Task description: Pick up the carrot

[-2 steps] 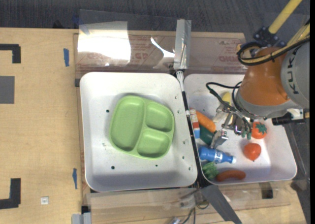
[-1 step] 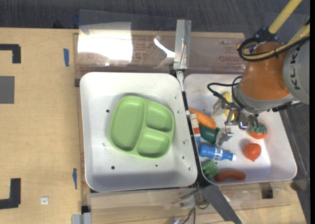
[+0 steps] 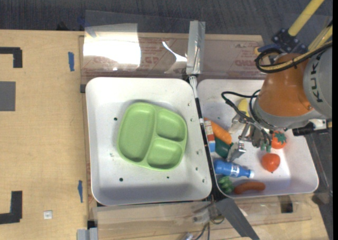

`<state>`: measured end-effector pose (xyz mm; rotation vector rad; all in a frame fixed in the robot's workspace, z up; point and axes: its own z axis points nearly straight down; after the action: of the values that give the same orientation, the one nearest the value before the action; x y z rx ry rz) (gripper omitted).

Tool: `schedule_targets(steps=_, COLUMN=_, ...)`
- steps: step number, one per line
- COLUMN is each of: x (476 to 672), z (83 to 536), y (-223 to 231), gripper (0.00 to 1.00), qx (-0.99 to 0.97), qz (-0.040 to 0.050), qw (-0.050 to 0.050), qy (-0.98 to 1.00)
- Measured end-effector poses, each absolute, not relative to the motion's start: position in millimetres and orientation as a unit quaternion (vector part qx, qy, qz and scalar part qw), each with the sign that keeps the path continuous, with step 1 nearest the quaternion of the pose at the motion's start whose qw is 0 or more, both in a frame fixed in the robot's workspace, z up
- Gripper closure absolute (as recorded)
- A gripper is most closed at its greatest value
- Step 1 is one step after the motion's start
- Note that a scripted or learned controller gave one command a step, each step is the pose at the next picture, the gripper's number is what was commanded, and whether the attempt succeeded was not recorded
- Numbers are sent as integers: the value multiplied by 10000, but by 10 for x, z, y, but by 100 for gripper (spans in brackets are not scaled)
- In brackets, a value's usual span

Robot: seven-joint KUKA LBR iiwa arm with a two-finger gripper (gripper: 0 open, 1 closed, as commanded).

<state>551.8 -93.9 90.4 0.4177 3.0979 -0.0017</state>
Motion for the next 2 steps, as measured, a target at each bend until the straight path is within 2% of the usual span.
schedule_targets(steps=1, x=5716, z=901, y=-937, gripper=0, qx=1461, qz=2, qw=68, qy=9892)
schedule_targets(steps=2, x=5713, z=902, y=-964, gripper=0, qx=810, qz=-11, qw=81, qy=9967)
